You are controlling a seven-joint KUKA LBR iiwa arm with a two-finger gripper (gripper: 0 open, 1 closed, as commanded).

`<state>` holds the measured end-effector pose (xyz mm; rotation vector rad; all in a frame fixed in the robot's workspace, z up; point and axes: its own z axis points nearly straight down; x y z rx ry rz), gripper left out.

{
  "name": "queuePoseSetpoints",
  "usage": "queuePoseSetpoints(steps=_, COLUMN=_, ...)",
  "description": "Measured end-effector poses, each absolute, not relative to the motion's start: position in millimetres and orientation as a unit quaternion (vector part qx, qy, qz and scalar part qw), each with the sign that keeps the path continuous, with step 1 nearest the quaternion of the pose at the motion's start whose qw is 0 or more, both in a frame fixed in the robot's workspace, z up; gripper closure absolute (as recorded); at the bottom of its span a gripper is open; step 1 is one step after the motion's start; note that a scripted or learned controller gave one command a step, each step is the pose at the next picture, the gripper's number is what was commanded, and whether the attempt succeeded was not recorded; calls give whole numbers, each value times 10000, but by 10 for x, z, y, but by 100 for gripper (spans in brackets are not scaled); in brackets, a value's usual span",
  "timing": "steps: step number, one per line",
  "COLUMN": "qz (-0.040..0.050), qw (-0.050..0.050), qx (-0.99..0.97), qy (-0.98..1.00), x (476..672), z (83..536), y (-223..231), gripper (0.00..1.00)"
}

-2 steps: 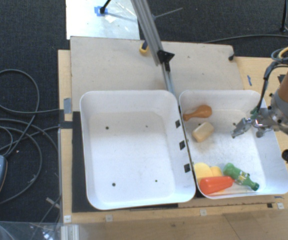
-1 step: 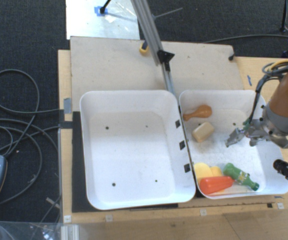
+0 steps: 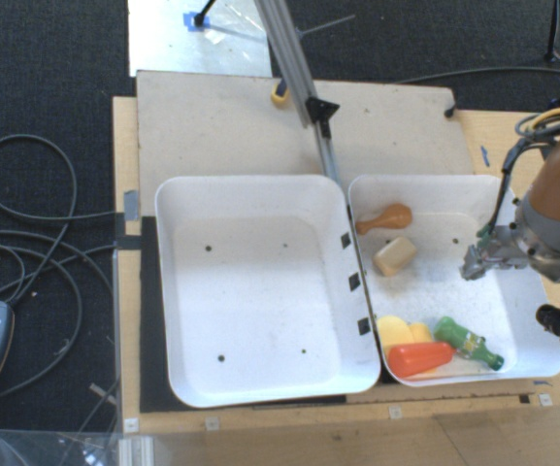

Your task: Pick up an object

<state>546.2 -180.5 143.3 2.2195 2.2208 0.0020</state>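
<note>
Above the right bin (image 3: 527, 352), the gripper (image 3: 476, 263) is hovering over bare floor, carrying nothing; its opening is too blurred to tell. Nothing is being lifted yet, so the whole pick is remaining. Candidates are lying apart from it: a smooth brown drumstick-shaped toy (image 3: 386, 219), a tan block (image 3: 394, 255), a glossy green bottle (image 3: 468, 343), and a red pepper-like piece (image 3: 418, 358).

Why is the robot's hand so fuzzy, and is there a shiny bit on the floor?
In the camera view the gripper looks soft and smeared, so its shape is hard to read; the toys, like the green bottle, are sharper. A bright pale floor patch glares at the top.
</note>
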Motion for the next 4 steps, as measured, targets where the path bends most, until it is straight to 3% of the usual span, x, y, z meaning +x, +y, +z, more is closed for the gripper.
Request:
queuePoseSetpoints(steps=2, qz=20, qw=45, qx=7051, qy=7091, x=5502, z=2709, y=-1867, gripper=100)
queuePoseSetpoints(steps=3, qz=13, qw=28, qx=7051, qy=7091, x=5515, z=2950, y=-1871, gripper=100)
queuePoseSetpoints(steps=4, qz=10, qw=0, qx=7035, qy=7107, x=5426, z=2824, y=-1350, gripper=100)
